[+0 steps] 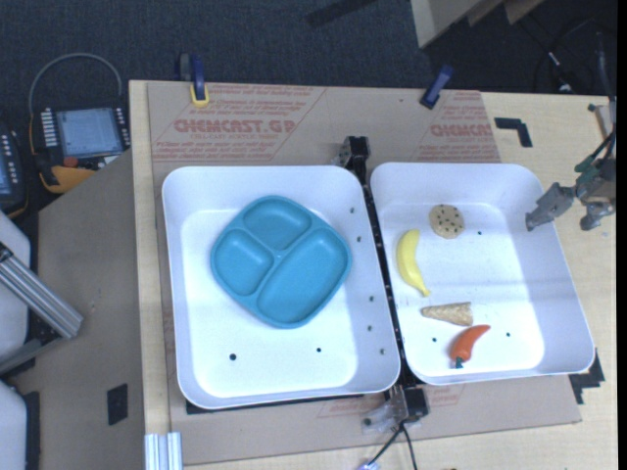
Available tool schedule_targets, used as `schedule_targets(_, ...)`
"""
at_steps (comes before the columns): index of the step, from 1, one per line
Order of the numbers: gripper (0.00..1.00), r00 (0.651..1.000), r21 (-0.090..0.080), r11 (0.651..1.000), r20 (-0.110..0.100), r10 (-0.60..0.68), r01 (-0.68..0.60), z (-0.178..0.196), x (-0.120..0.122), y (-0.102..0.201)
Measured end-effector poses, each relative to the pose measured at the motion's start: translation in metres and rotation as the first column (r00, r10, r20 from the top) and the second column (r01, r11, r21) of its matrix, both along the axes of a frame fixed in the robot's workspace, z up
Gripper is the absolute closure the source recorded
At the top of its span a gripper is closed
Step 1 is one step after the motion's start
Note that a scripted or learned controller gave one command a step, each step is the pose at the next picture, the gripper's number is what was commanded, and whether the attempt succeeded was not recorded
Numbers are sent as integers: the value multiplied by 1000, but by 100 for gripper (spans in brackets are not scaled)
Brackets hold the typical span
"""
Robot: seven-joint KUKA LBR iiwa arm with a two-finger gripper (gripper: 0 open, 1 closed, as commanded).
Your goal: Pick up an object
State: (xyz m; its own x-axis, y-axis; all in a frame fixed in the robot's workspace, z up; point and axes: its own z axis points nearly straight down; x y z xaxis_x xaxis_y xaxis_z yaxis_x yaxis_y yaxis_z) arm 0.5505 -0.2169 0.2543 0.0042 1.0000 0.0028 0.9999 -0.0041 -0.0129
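Four foods (419,262) mid-bin, fingers (554,207) at right rim

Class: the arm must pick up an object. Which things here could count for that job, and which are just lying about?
For the job: gripper; in the right bin, the cookie, banana, cone-shaped wafer and red pepper.

Just there: blue divided plate, left bin, blue clamps, handheld screen.

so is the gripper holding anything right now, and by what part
Nothing is held: the gripper hangs open at the right bin's edge, apart from the food items.
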Motion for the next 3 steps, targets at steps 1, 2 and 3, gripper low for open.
schedule_targets(1,0,1000,-4,1000,13,4,-4,7,3,1)
schedule_targets(2,0,1000,-1,1000,9,4,-4,-36,3,7)
schedule_targets(3,0,1000,-1,1000,8,4,-4,-94,10,2)
